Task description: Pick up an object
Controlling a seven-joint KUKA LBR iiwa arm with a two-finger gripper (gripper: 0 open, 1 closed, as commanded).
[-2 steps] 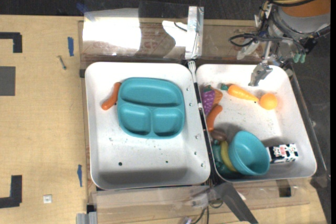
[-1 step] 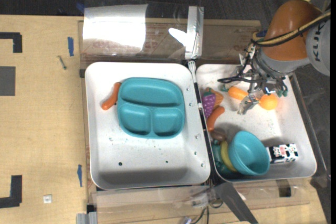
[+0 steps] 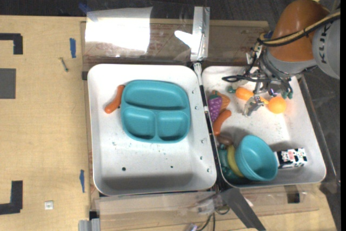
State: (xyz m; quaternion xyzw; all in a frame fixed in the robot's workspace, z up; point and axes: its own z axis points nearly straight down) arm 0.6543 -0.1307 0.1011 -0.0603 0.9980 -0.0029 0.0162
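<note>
Orange ball [image 3: 277, 105] lies in the right bin [image 3: 313, 132], just beside my gripper [image 3: 258, 101]; whether my jaws are wide or narrow, I cannot tell. Another orange piece [image 3: 243, 93] sits close by.

Grey arm [image 3: 330, 46] enters from the right edge at the far-right of the scene, angled down and left. Orange band [image 3: 294, 27] above the wrist sits as a rounded dome, facing the camera, so the last link is close to vertical. Black and yellow cables run off the band toward the right. Grey wrist housing [image 3: 286, 65] shows just under the band. Two-finger metal claw [image 3: 257, 103] hangs below the wrist, pointing down and slightly left, with thin black wiring fanned out around its base. Finger state unreadable: tips are small and blurred against the clutter.
</note>
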